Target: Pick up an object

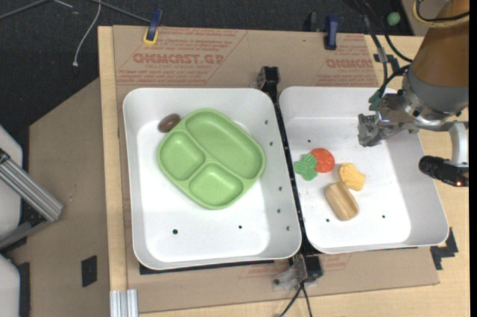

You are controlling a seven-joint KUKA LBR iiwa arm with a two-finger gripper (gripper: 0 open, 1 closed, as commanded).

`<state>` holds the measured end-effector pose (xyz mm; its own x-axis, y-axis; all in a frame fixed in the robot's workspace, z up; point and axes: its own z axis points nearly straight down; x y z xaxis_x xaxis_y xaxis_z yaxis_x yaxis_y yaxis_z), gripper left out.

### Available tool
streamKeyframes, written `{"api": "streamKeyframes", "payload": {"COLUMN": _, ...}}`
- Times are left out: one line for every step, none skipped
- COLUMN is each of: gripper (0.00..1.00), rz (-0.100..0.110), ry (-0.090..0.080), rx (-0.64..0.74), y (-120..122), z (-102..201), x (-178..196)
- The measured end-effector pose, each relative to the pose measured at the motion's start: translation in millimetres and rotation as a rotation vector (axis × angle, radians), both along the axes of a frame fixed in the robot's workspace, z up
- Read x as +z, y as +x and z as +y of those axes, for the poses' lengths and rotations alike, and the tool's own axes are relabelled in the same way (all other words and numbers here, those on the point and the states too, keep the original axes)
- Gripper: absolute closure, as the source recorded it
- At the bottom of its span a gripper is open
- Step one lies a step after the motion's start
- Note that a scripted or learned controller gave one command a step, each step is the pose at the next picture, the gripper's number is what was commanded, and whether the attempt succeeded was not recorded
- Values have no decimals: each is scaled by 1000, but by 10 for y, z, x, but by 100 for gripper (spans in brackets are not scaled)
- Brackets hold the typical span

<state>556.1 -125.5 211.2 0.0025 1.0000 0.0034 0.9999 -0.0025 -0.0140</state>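
Tomato (323,159) touching green leaf (305,168), corn (352,177) beside.

Cardboard-topped bench (223,54), two white bins (149,181)

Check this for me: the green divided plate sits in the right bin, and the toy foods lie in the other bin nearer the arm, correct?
Not quite. The camera view shows the green divided plate in the left bin, not the right one. The toy foods do lie in the other bin, nearer the arm.

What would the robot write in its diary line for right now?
end effector: above right bin, holding nothing | tomato, corn, bread: lying in right bin | green plate: left bin
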Motion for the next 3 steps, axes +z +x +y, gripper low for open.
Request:
{"api": "streamKeyframes", "payload": {"gripper": 0, "rz": -12, "ry": -2, "rx": 3, "y": 27, "z": 2, "x": 62}}
{"api": "streamKeyframes", "payload": {"gripper": 0, "rz": -7, "ry": -1, "rx": 2, "y": 93, "z": -40, "x": -409}}
{"api": "streamKeyframes", "payload": {"gripper": 0, "rz": -7, "ry": -1, "rx": 2, "y": 70, "z": -4, "x": -837}}
